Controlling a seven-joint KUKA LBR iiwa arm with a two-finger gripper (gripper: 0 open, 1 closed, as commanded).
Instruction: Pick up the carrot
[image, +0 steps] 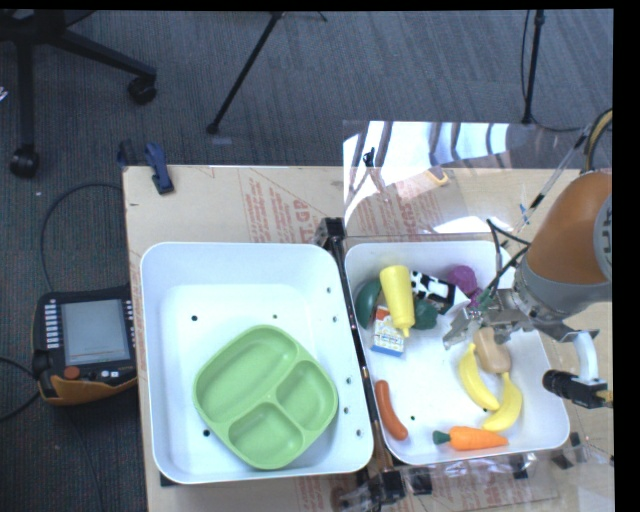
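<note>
The carrot (473, 438), orange with a green top, lies flat along the front wall of the right bin (560, 425). It sits just in front of a yellow banana (488, 392). My gripper (484, 326) hangs over the right part of that bin, well behind the carrot and apart from it. A tan toy (491, 352) sits directly under the gripper, and whether the two touch is unclear.
The right bin also holds a yellow mustard bottle (397, 297), a small box (388, 336), a dark green item (367, 297), a black-and-white toy (432, 288), a purple item (462, 278) and a red sausage (391, 410). A green divided plate (265, 396) lies in the left bin (160, 300).
</note>
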